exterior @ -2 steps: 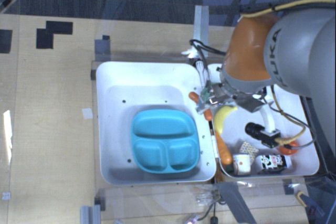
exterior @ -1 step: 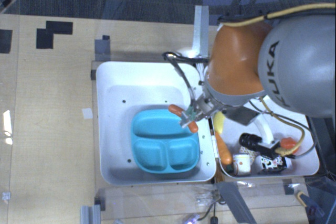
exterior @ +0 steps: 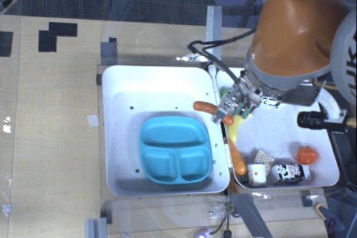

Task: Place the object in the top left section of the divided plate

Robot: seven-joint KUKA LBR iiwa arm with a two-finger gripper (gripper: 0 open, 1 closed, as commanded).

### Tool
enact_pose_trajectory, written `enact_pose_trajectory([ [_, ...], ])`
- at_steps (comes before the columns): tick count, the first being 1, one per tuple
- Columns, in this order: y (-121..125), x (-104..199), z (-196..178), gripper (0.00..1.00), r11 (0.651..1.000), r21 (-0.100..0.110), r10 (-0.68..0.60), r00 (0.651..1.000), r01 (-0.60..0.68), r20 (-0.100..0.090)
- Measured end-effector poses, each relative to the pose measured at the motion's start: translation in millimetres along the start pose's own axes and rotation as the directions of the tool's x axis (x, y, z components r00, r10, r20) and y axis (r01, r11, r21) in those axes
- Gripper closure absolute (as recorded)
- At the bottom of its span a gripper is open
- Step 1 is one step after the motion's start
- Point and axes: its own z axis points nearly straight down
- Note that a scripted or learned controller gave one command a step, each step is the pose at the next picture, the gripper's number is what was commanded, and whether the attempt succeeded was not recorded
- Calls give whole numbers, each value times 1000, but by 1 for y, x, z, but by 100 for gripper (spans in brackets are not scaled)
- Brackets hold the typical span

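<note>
My arm's bulk hides much of the right bin [exterior: 329,175], and my gripper [exterior: 230,108] is small and blurred over the wall between the bins; I cannot tell how it stands. A sausage [exterior: 205,107] shows at its tip, above the left bin [exterior: 111,136], up and right of the blue plate [exterior: 175,149]. The bottle [exterior: 289,173] label is unreadable.
</note>
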Motion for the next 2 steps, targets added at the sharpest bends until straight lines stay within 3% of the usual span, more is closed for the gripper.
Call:
enact_pose_trajectory([
  [1,-1,4,26,100,974,0,-226,974,226,-1],
  [2,34,-4,45,100,922,0,-387,922,387,-1],
])
